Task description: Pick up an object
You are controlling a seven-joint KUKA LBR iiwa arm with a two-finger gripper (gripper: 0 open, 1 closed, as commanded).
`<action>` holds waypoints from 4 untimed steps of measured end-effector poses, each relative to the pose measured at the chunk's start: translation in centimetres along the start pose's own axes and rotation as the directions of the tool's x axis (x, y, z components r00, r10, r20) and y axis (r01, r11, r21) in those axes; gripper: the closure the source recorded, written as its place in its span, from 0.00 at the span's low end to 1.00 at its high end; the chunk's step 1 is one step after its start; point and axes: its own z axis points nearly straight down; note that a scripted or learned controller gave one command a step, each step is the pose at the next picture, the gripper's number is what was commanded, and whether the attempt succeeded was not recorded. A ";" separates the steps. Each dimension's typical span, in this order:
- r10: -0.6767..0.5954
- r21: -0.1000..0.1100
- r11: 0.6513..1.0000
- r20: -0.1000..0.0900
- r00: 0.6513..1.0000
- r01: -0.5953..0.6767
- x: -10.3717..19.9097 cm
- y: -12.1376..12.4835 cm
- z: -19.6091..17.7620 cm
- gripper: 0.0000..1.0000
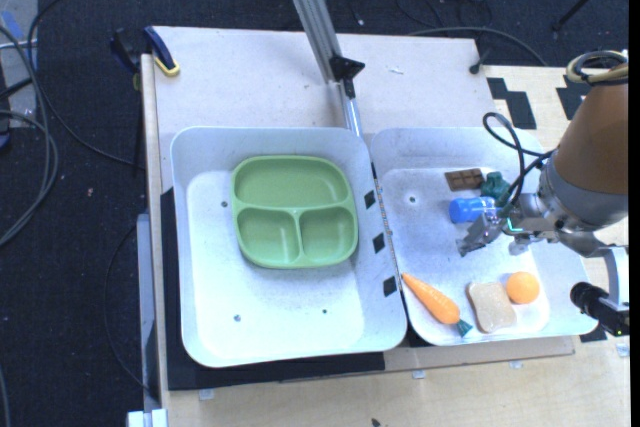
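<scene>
The right bin [420, 185] holds a blue cylinder [466, 209], a brown block [463, 180], a dark green piece [493, 185], a carrot [433, 299], a beige bread slice [490, 305] and an orange ball [522, 288]. My gripper [480, 237] hangs over the middle of this bin, just below the blue cylinder and above the bread slice. Its dark fingers point left and down, with nothing visible between them.
The left bin [200, 255] carries a green three-compartment plate [296, 211]. A metal pole [310, 0] slants down from the top to the seam between the bins. Cables loop beside the arm at right. Bare bench lies behind the bins.
</scene>
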 end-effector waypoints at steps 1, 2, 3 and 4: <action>0.000 0.000 1.000 0.000 1.000 0.000 0.0 0.0 0.0 0.00; 0.001 0.002 1.000 0.000 1.000 -0.001 0.2 1.0 5.5 0.00; 0.001 0.003 1.000 -0.001 1.000 -0.001 0.1 1.5 10.0 0.00; 0.001 -0.004 1.000 0.001 1.000 -0.001 0.1 1.6 12.6 0.00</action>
